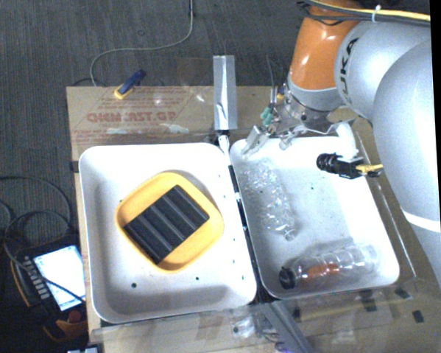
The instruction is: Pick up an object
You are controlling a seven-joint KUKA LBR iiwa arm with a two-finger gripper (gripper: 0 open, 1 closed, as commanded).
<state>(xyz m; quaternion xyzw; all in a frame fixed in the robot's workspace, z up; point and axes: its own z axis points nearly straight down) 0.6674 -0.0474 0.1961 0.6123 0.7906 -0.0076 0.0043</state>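
Gripper (266, 136) fingers spread, holding nothing — poised over the right bin's (387, 266) far-left corner.

lighting is bright and even, from overhead. the left bin (98, 237) and right bin (318, 204) read near-white with mild overexposure. the grey arm (404, 96) shows broad glare on its casing. shadows are soft and short, seen under the yellow tray (171, 219). the clear plastic bottle (269, 199) gives low contrast against the bin floor. the surrounding carpet (51, 41) is dim. overall sharpness is moderate, with slight grain.
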